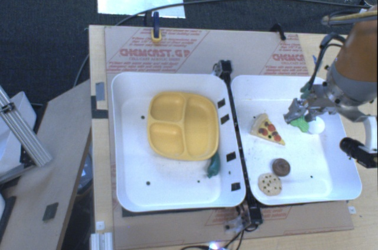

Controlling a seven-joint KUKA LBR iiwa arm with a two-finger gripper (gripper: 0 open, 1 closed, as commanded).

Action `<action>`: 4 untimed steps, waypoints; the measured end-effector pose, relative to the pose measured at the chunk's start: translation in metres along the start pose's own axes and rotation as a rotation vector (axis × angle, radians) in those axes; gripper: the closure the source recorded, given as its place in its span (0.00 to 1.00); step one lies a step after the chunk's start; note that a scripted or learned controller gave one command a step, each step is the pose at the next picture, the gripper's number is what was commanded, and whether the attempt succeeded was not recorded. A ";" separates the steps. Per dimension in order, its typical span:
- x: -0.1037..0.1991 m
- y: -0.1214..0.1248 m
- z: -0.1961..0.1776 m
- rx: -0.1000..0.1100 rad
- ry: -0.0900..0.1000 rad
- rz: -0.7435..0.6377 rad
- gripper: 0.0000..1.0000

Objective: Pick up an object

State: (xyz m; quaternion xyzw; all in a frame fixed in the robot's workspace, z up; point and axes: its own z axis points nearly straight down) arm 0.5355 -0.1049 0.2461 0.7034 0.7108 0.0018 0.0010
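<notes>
my end effector [298, 113] is down over the right bin [348, 187], near its far right part, and my arm comes in from the right edge, where the orange band and most of the grey body are cut off. the metal fingers are a small grey blur from up here, so i cannot tell how wide they are set or whether anything sits between them. right at the fingertips there is a green thing [302, 124] with a white ball [317, 126] touching it on the right; both are partly tucked under my wrist and i can't make out what the green one is, or whether i am touching it.

further left in the same bin lies a pizza slice [267, 129], flat, point toward the near right. nearer the front sit a dark brown round cookie [281, 168] and, just beside it to the near left, a pale chocolate chip cookie [270, 184].

over in the left bin [127, 142] a yellow divided plate [182, 125] lies flat, three compartments up. a small teal object [213, 165] pokes out by its near right corner, shape hard to read. the tabletop [195, 48] behind carries red lettering, partly covered by the bins.
</notes>
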 end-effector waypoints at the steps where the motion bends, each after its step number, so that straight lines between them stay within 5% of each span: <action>1: 0.047 0.005 -0.001 0.001 0.000 0.000 1.00; 4: 0.187 0.047 0.003 0.002 0.000 0.002 1.00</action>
